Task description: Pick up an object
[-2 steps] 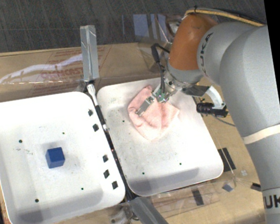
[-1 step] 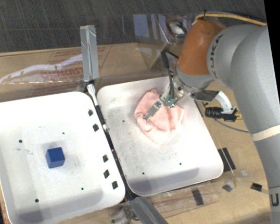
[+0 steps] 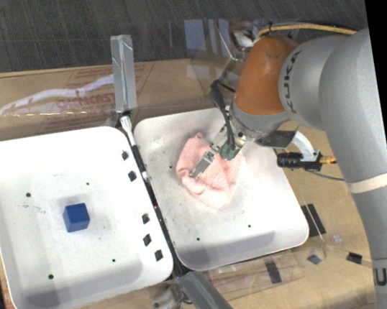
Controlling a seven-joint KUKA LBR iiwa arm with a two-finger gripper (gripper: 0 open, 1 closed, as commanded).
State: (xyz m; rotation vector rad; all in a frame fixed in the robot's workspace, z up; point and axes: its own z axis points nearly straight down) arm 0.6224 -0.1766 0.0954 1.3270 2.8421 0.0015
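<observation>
Claw (image 3: pixel 207 159) sits low on the pink cloth (image 3: pixel 211 171) near the right bin's (image 3: pixel 279 235) far edge, apparently positioned to grasp; its grip state cannot be told.

The brand name "KUKA" is seen in dark letters, running sideways, on the grey curved casing of the robot arm (image 3: pixel 312 73) just beside its orange band (image 3: pixel 262 74). The letters "UK", cut off by the frame, are seen at the bottom right on the same arm's lower grey section. Faint red printing is carried by the clear plastic sheet (image 3: pixel 54 99) on the brown cardboard behind the bins, but cannot be read.
</observation>
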